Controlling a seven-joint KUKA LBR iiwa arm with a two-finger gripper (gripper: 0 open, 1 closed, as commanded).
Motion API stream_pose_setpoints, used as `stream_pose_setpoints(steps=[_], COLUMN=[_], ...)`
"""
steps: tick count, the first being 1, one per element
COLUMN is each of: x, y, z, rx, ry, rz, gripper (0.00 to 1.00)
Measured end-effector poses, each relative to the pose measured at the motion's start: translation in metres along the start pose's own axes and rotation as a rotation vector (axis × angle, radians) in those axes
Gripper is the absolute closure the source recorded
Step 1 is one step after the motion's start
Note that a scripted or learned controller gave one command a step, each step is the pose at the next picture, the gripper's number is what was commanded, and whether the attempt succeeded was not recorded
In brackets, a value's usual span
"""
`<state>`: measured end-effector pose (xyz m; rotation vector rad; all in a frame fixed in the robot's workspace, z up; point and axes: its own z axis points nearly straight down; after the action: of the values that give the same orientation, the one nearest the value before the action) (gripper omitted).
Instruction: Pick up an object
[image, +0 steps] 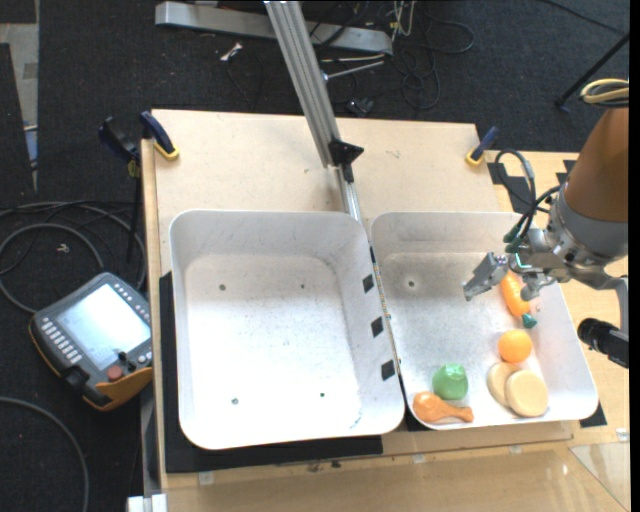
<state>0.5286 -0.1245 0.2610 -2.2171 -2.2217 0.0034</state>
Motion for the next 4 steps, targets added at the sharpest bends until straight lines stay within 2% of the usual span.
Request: stream_pose_setpoints(steps=[1, 2, 4], x=[0.000, 0.001, -0.002], y=[0.001, -0.001, -0.008], z=[-0.002, 0.063, 0.162], rx=[-0.003, 0.003, 0.003], ry=[0.000, 0.001, 0.001], rz=[0.002, 0.003, 0.003], gripper=[0.00, 0.00, 0.00])
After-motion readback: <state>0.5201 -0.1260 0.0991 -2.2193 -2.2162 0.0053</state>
